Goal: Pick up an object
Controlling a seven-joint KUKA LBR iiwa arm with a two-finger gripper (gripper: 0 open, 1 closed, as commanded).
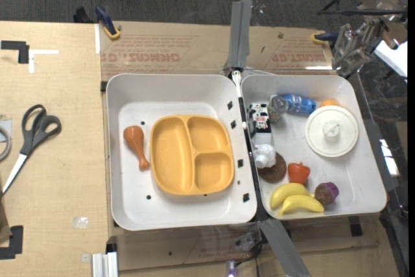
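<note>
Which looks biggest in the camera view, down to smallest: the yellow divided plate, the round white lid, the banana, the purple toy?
1. Yellow divided plate
2. Round white lid
3. Banana
4. Purple toy

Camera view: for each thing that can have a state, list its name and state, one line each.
Yellow divided plate: upright, compartments bare.
Drumstick: lying flat beside the plate.
Banana: lying in the right bin.
Blue bottle: on its side.
White round lid: flat, knob up.
Scissors: closed, on the bench.
Gripper: outside the bins.
</note>
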